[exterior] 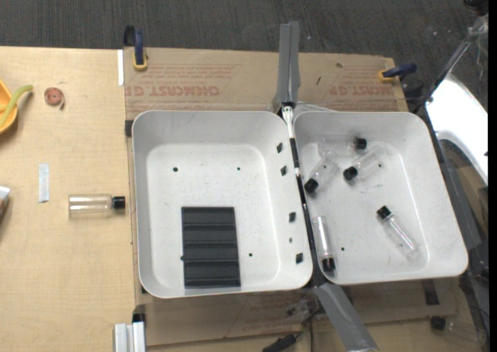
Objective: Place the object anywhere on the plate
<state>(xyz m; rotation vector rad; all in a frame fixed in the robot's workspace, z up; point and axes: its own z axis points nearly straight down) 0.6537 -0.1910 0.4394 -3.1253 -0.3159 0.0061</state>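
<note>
Across the floor of the right bin [439, 187], small clear vials with black caps are scattered; the object to be moved is judged to be one of these, though which cannot be settled. One vial [397, 232] lies alone towards the near right corner, well apart from the rest. Another, the wall-side vial [321, 240], lies just beside the dividing wall, cap towards the near edge. A cluster of three vials [342, 162] is gathered in the far half, close together and hard to separate by eye.

Each vial is expected to be light, stiff, smooth and slippery, and likely to roll once nudged; breakage under a hard squeeze cannot be ruled out. A hold across the middle of the barrel, square to its long axis, is advised, and the lone vial is favoured because room is left on both sides of it.

A black ridged plate [210, 247] lies flat in the left bin [202, 164], near the front wall, with nothing set on it yet. How the gripper stands, released or clenched, cannot be told.
</note>
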